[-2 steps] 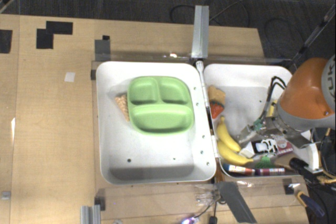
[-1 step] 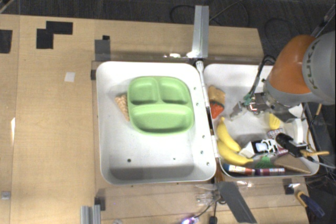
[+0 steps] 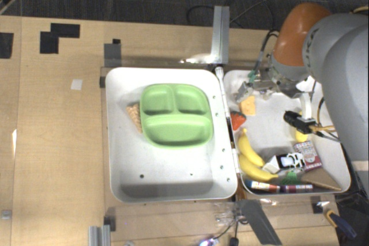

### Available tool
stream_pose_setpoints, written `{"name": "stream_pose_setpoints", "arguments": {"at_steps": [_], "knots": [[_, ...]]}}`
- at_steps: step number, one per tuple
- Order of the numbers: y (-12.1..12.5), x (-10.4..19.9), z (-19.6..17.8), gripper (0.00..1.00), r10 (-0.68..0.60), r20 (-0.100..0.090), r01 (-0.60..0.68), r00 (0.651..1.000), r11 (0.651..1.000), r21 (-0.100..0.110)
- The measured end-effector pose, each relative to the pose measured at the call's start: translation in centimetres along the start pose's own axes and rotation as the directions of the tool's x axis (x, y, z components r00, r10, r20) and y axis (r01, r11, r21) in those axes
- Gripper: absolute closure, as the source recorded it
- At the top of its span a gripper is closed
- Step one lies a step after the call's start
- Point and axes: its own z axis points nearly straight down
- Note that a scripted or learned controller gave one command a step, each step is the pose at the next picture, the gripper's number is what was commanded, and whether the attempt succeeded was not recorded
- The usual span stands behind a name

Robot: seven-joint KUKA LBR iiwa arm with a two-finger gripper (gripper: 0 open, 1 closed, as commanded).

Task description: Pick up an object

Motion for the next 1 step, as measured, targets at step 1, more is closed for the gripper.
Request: {"name": "stream_pose_setpoints", "arguments": {"at_steps": [1], "knots": [[0.3, 0.09, -1.36, 1.0, -0.007, 0.003, 0.007, 1.0, 1.0, -0.008]]}}
